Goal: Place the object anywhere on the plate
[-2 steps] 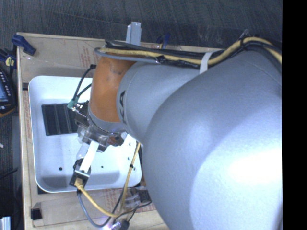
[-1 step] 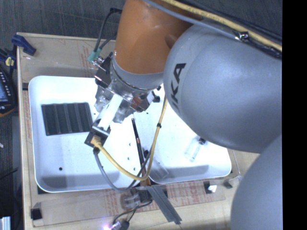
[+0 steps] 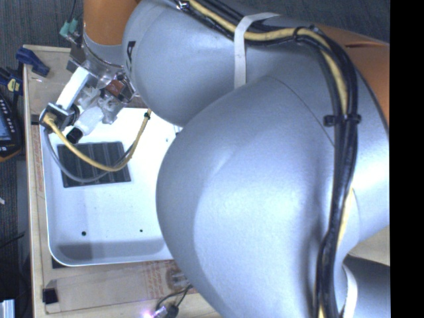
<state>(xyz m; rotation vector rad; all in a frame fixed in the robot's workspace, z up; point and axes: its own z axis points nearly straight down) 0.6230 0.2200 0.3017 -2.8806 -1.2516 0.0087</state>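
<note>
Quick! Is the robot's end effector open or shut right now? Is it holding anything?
End effector: cannot be told whether it is open, closed or holding anything. It is above the white bin.

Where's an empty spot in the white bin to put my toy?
The bare floor of the bin is free between the dark ribbed mat and the near rim, beside the big grey arm. The far end is crowded: the tool hangs over the mat.
</note>
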